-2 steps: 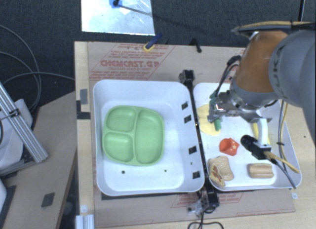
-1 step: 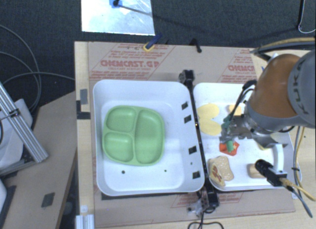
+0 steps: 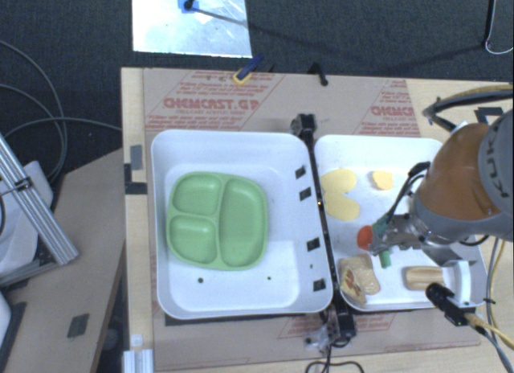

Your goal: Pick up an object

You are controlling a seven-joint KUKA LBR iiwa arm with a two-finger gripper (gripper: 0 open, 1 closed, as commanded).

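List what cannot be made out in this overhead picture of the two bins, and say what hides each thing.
- Tool: its tips are too small and dark to judge.
- Red item: partly covered by the tool, so its shape is unclear.
- Right bin: its far side lies under the arm.

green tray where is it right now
The green tray lies in the left bin, near its middle, across the divider from the yellow pieces in the right bin.

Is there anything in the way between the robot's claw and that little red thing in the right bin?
Nothing visible. The gripper hangs right beside the red object, with bare white bin floor around them.
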